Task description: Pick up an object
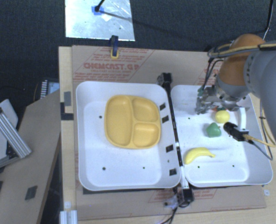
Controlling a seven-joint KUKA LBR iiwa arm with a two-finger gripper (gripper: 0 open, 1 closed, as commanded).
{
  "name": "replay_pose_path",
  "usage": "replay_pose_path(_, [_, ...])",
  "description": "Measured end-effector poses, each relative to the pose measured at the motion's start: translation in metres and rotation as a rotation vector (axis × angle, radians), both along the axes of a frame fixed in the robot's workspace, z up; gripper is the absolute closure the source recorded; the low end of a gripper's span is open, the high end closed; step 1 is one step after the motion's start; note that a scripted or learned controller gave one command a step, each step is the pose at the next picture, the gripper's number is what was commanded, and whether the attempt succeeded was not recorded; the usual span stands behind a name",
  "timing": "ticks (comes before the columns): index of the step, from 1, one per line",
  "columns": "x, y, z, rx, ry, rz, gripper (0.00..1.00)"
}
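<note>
Hovering over the right bin [240, 171] beside a yellow ball [222, 116], fingers [202, 104] of unclear spread.

A robot lab is suggested: two white bins [128, 183] are fixed on a cardboard-covered bench [123, 62], with aluminium framing [7, 129] and loose cables [261, 141] nearby.

Counted two white bins: left bin [88, 171], right bin [231, 174]. One yellow divided plate [130, 121], one banana [198, 155], one lemon [222, 116], one green object [213, 130].
</note>
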State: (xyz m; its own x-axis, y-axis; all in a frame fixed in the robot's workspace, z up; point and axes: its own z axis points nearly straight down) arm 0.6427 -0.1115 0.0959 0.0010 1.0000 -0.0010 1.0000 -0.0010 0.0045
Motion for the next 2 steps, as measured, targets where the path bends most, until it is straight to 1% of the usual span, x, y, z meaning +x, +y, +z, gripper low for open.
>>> replay_pose_path(1, [0.002,-0.002,0.043,0.0,0.0,0.0,1.0])
replay_pose_path(2, [0.012,-0.009,0.1,-0.001,-0.004,0.004,1.0])
